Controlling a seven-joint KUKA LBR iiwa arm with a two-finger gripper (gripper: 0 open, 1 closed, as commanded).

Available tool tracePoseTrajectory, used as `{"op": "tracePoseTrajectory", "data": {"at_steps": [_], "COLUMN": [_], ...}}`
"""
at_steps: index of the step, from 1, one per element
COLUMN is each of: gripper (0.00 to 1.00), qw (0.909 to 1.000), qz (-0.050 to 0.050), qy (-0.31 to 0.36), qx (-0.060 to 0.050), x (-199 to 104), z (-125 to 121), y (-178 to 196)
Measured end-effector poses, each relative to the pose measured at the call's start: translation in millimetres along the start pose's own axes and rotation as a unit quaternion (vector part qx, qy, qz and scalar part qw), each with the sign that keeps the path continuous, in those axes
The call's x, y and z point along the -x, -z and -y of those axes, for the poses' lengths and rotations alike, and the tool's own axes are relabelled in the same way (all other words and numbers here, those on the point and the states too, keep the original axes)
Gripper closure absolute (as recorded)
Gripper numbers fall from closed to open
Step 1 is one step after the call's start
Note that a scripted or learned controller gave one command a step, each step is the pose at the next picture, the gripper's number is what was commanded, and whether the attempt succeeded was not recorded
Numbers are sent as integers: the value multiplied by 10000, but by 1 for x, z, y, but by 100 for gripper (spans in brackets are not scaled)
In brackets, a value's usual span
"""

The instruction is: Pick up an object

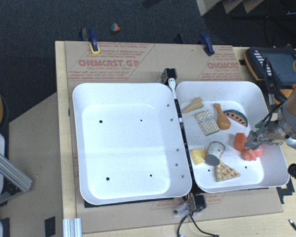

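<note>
The end effector (254, 141) is hovering over red pieces (246, 146) in the right bin (227, 89) (its grip: cannot tell). A silver cup (214, 152) and pizza slice (226, 172) are lying nearby.

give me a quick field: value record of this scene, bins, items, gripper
left bin: white, bare floor visible
right bin: white, holds all the items
items: tan wedge, patterned block, orange drumstick toy, watermelon slice, red pieces, grey cup, yellow piece, pizza slice
gripper: over the right bin's right side, at the red pieces
grasp: cannot tell
</note>
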State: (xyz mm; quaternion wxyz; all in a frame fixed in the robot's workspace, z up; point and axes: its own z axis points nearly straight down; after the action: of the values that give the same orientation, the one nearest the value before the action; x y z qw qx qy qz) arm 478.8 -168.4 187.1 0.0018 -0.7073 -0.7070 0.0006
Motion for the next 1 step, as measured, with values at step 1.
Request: {"op": "tracePoseTrajectory", "data": {"at_steps": [1], "gripper": [100], "qw": [9999], "qz": [18], "qy": [45], "qx": [116], "x": [-70], "z": [-2], "y": [211]}}
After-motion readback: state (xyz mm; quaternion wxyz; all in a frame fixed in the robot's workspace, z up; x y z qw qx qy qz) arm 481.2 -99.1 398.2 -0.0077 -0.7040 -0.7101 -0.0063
